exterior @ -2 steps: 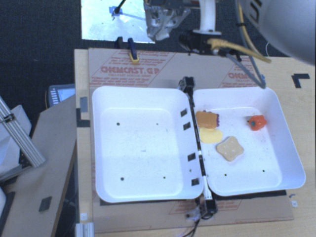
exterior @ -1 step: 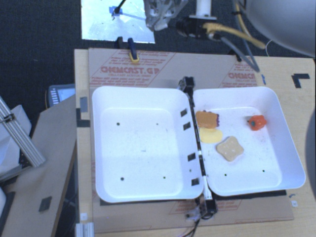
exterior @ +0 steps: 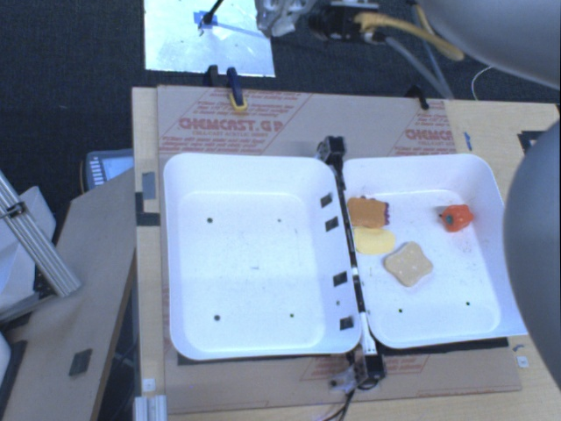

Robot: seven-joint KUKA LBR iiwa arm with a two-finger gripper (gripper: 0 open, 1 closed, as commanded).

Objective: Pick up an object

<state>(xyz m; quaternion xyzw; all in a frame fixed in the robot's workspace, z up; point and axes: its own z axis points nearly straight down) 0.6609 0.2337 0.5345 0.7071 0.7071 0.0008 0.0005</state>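
While my gripper point(exterior: 282, 7) hangs past the bench's far edge, I cannot tell its jaw state. Toast point(exterior: 408, 264), cheese point(exterior: 375, 242), cracker point(exterior: 367, 212) and tomato point(exterior: 455, 217) lie in the right bin point(exterior: 438, 323).

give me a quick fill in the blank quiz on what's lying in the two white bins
1. All the small items lie in the ____ bin as the camera sees it.
2. The orange-red item lies nearest that bin's ____ side in the view.
3. The pale yellow flat piece lies between the brown-orange piece and the ____ toast-shaped piece.
4. The number of small items in that bin is ____.

Missing words: right; right; tan; four
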